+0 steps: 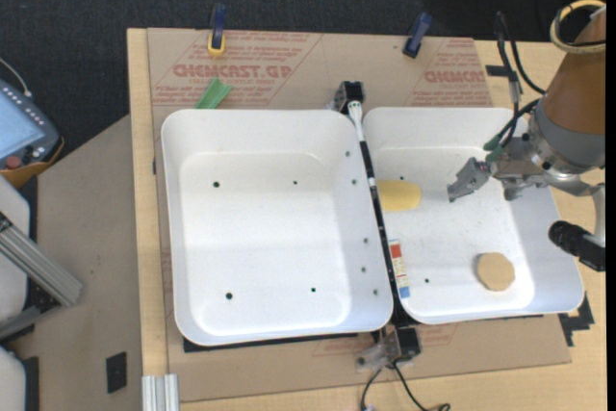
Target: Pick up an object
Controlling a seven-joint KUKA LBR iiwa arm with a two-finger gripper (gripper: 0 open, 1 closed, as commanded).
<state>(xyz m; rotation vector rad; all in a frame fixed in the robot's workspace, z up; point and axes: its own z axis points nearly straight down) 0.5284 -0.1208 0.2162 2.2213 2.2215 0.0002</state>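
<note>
Two objects lie in the right bin [452,135]. A pale yellow lump [397,196] rests against the bin's left wall, and a round tan disc [496,271] sits near the front right corner. My gripper [489,186] hangs over the middle of this bin, to the right of the yellow lump and behind the disc. Its two grey fingers [466,180] stand apart with nothing between them, so it is open. The grey arm with its orange band [577,91] comes in from the right.
The left bin [192,140] adjoins the right one along a black divider [371,197]. A small red, white and blue strip [397,267] lies at that divider. A green piece [214,93] and blue clamps [218,26] sit on the cardboard behind the bins.
</note>
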